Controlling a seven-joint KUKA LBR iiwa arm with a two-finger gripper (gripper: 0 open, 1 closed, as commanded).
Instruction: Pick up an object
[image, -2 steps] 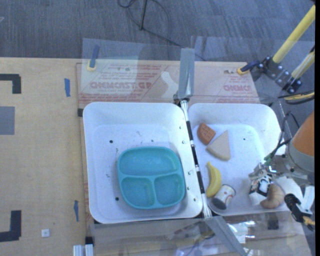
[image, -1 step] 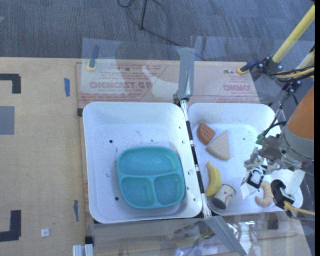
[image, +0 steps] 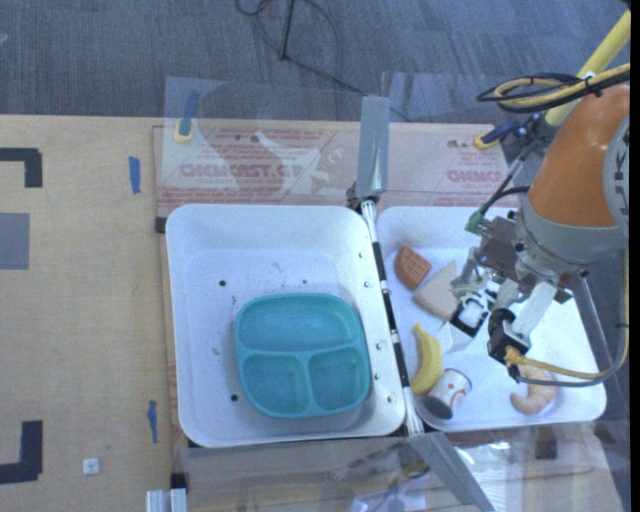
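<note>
The gripper (image: 480, 315) hangs low over the right bin (image: 590, 330), and I cannot tell how it is set. Its things to pick lie loose below. Nearest the camera are a small cup (image: 447, 392) and a croissant (image: 532, 398). Then the banana (image: 428, 360). Farther back is bread (image: 437, 294), then a brown pastry (image: 412, 267). A teal tray (image: 302, 354) sits in the left bin (image: 200, 250).

In the left bin (image: 190, 240) lies a tray (image: 302, 354), toward its near right corner. In the right bin (image: 580, 405), right of the tray, lies a banana (image: 427, 360); a cup (image: 446, 392) touches its near end, a croissant (image: 532, 398) lies farther right, and a wedge (image: 412, 267) and block (image: 437, 294) lie behind it.
</note>
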